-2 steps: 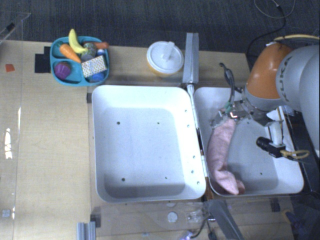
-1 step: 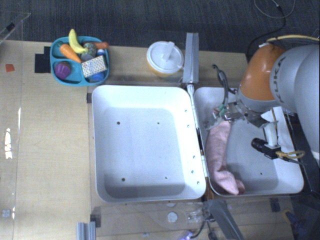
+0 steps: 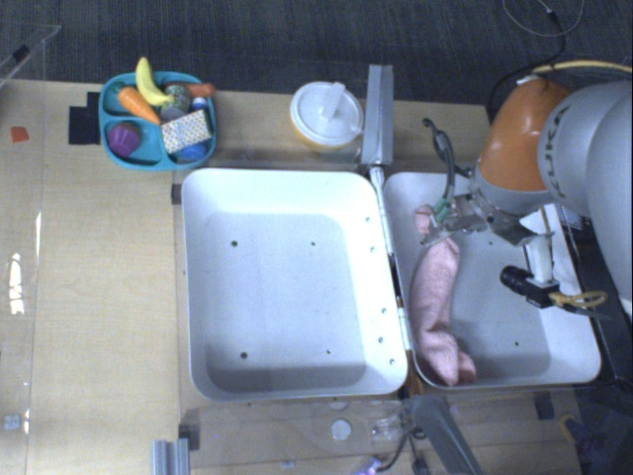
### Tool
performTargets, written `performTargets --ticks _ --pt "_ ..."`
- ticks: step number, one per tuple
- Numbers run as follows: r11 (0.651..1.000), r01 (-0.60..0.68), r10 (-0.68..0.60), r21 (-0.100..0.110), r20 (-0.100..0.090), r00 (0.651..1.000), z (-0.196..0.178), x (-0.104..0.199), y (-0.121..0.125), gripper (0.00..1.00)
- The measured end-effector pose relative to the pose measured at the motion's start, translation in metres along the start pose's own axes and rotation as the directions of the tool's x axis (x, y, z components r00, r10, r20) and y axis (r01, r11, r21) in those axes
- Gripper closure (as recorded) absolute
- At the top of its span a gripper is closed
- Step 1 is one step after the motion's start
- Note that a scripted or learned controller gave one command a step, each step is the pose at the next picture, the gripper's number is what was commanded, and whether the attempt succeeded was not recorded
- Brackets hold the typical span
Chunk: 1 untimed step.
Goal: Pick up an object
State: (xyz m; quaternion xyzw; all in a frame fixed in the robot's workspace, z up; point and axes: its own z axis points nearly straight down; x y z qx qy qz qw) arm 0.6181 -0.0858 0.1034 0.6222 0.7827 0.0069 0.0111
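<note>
- At the far left of the surface [image 3: 89,295] we see a blue divided tray [image 3: 153,122] of toy food, a banana and a carrot among them, set well apart from both bins; we take it for spare stock kept out of the arm's way.
- Just right of it, behind the bins, stands a white lidded cup [image 3: 326,115].
- The left bin [image 3: 287,285] lies next, touching the right bin [image 3: 504,295] along a shared edge.
- In the right bin a pink cloth [image 3: 437,300] stretches along the left wall, its near end bunched at the front corner; this is the thing to pick up.
- The pincer [image 3: 453,213] sits at the cloth's far end, low and right against the fabric, which suits a grab at the end and not the middle. Whether its tips are apart or together we cannot tell, nor whether cloth lies between them.
- The arm [image 3: 554,146] fills the right edge, reaching in above the bin.
</note>
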Motion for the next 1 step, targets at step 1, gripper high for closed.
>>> performTargets --ticks 1 --pt "0.963 0.270 -0.270 0.012 -0.009 0.963 -0.0834 0.0147 0.0431 1.00"
